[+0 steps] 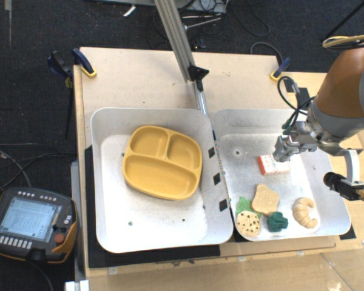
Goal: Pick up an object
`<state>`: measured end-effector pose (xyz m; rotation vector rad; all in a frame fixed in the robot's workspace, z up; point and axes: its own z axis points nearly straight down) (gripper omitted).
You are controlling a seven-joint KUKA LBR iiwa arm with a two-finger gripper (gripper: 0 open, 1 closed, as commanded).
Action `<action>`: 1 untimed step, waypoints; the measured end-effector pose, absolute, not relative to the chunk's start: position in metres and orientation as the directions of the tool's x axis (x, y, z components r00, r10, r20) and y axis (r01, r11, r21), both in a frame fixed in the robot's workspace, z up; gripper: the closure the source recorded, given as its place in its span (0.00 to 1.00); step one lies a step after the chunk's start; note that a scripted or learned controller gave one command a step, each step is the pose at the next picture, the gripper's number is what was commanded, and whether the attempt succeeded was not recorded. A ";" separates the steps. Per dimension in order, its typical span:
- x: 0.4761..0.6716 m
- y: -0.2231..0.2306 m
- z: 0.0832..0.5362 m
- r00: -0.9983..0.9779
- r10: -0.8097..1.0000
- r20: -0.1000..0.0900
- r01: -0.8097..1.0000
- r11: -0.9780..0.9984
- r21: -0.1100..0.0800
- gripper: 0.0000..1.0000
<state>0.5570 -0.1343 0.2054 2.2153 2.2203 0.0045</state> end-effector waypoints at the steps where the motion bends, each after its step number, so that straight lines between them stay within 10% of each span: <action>1: 0.567 -0.080 0.219 -0.008 1.000 0.001 1.000 0.008 0.003 1.00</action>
